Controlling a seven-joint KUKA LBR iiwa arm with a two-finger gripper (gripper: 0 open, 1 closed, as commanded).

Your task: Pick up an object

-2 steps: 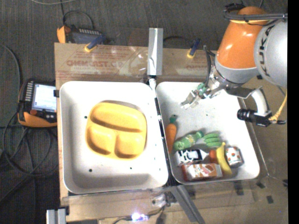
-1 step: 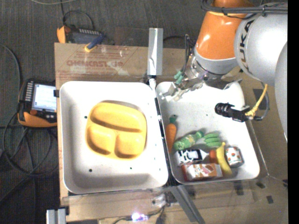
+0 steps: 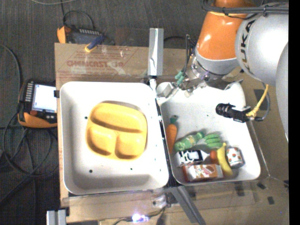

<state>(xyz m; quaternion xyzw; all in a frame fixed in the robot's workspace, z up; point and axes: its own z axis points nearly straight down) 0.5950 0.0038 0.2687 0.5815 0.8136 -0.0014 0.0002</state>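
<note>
The right bin (image 3: 206, 109) holds several items crowded along its near edge. An orange carrot (image 3: 171, 134) lies against the left wall. Beside it are a green toy (image 3: 199, 140), a black-and-white item (image 3: 191, 155), a red carton (image 3: 202, 171), a yellow banana (image 3: 225, 162) and a small red-and-white can (image 3: 235, 157). My gripper (image 3: 182, 84) hangs over the far left corner of the right bin, well above and behind the objects, under the arm's orange band (image 3: 220, 25). Nothing shows in it.
A yellow divided plate (image 3: 117, 129) fills the middle of the left bin (image 3: 70, 163). A black cable plug (image 3: 228, 110) hangs over the right bin's far right part. A handheld device (image 3: 40, 102) lies left of the bench.
</note>
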